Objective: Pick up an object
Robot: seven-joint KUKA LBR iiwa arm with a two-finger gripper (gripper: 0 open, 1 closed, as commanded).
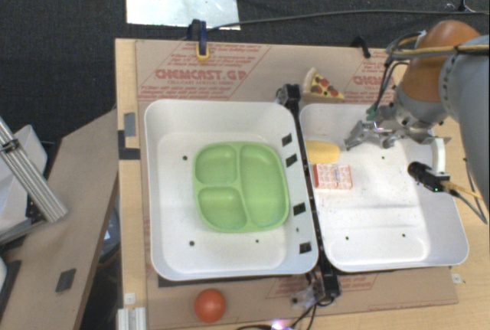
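In the right bin (pixel 398 244) a yellow block (pixel 322 151) lies at the left wall, with a white and red box (pixel 333 178) just in front of it. My gripper (pixel 371 140) hangs over the bin's back part, to the right of the yellow block and apart from it. Its two fingers are spread open, and nothing sits between them. A black part with a cable (pixel 426 175) sticks out on the arm's near side.
The left bin (pixel 172 244) holds a green divided plate (pixel 240 185). A toy pizza slice (pixel 323 85) lies on the board behind the right bin. An orange ball (pixel 210 305) rests in front of the left bin. A clamp (pixel 200 41) grips the board's back edge.
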